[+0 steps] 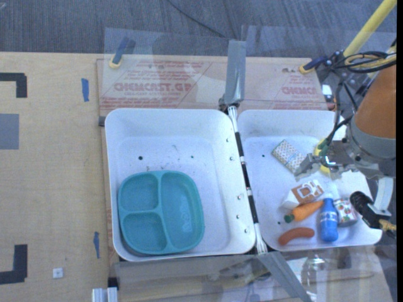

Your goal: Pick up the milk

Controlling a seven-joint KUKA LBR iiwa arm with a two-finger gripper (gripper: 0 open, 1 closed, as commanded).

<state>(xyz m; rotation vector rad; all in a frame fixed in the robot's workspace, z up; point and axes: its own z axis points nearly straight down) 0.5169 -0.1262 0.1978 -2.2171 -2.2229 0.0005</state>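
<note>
Hand (320,160) above milk (304,192), right bin (264,143)

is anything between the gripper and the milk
Nothing visible lies between them. The gripper hangs just above the milk in the right bin; the carrot leans against the carton's near side.

Two shallow white bins (170,128) of smooth matt plastic, teal 3-compartment plastic tray (161,212) w/ slight gloss, glossy blue plastic bottle (328,219), matt light wood bench top (50,187), grey metal gripper (322,162).
</note>
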